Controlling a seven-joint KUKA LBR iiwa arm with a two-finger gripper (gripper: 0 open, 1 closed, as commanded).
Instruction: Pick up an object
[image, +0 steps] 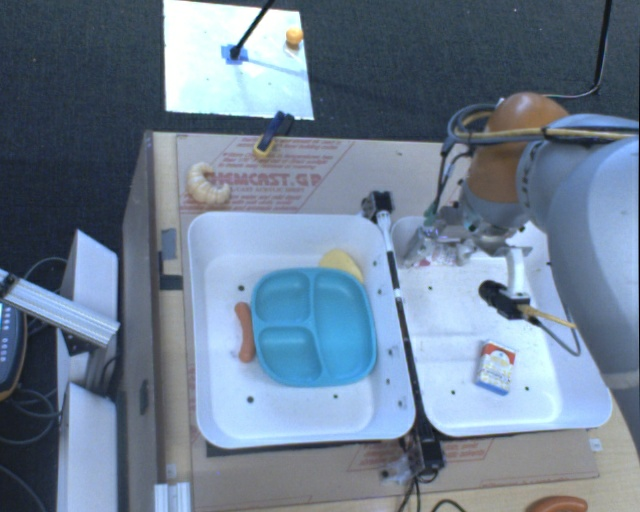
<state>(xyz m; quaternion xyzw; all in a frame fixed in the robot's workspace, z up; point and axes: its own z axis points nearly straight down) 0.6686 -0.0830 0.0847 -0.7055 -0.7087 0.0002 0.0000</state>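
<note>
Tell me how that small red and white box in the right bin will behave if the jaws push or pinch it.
The small box lies flat on the right bin floor, so it would probably slide rather than roll or tip. It looks like thin card, so likely light and apt to crush under a hard pinch. Lying this low, it may skid off instead of lifting.

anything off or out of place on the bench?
Two things lie outside the bins on the cardboard behind the left bin: a pale ridged toy and a yellow-and-dark tool-like item. In the left bin, a yellow object is partly hidden behind the blue divided tray. Nothing looks spilled or damaged.
</note>
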